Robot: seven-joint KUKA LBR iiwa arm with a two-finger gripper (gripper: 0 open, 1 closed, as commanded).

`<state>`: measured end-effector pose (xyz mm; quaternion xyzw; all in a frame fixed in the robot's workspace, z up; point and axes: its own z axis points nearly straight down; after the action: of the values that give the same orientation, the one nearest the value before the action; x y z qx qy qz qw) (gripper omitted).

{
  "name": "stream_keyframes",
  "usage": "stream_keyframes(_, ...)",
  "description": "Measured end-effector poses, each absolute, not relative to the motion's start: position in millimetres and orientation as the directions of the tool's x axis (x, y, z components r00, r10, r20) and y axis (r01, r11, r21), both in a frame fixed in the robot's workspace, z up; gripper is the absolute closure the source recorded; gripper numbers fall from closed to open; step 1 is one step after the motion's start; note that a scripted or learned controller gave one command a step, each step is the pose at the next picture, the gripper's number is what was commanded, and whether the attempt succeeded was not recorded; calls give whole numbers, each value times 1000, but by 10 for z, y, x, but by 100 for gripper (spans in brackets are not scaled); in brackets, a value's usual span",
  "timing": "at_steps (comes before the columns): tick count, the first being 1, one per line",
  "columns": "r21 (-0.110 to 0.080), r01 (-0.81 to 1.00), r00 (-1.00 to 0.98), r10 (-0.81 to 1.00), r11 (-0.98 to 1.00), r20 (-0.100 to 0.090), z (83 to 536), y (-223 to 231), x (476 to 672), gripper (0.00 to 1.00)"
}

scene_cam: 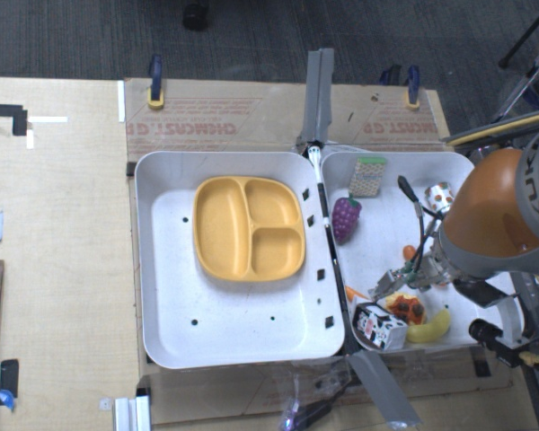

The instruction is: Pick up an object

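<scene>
**Gripper low over the clutter in the right bin**

The gripper (pixel 397 283) hangs low in the right bin (pixel 386 164). Just below it lie a small printed carton (pixel 378 326) and a banana (pixel 429 328), whose long axis runs left to right. I cannot tell the gripper's state.

My claw (pixel 397 283) is hanging low in the right bin (pixel 391 164), just above the banana (pixel 430 329) and a small carton (pixel 378 325). Purple grapes (pixel 345 217) are lying near the divider (a yellow divided plate (pixel 249 227) is sitting in the left bin (pixel 162 268)).
</scene>
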<state>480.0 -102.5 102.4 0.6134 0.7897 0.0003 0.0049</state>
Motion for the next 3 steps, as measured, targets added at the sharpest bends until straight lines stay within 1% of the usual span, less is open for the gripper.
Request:
stream_keyframes(1, 0, 958, -286, 958, 286, -1, 917, -1486, 4775, 0)
stream_keyframes(2, 0, 959, -282, 959, 282, 1, 1005, -1487, 4779, 100)
stream_keyframes(3, 0, 959, -282, 959, 282, 1, 1005, -1487, 4778, 0)
